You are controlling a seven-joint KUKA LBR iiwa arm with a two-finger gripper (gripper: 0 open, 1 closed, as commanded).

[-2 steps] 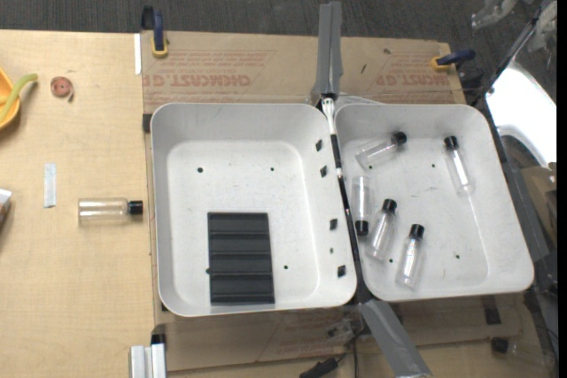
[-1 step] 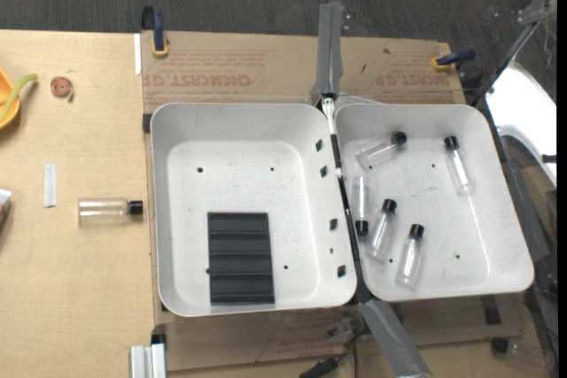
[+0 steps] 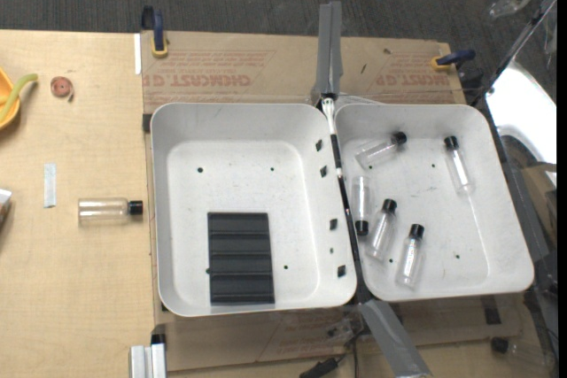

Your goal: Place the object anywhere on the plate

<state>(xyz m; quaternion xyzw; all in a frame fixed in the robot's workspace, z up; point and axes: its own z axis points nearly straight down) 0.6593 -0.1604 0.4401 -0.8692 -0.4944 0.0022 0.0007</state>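
A black ribbed plate [image 3: 239, 258] lies flat in the left white bin [image 3: 177, 190], near its front wall. The right white bin [image 3: 505, 217] holds several clear vials with black caps, all lying on their sides. One vial [image 3: 381, 148] lies at the back left and another vial [image 3: 456, 162] at the back right. A third vial [image 3: 361, 206] rests against the left wall. Two more, a vial [image 3: 383, 227] and a vial [image 3: 410, 252], lie close together near the front.
Another clear vial [image 3: 108, 209] lies on the wooden bench left of the bins. A pink disc [image 3: 60, 87], a white strip [image 3: 50, 186] and a yellow-orange object [image 3: 9, 97] sit further left. Clamps [image 3: 152, 29] hold the cardboard behind the bins.
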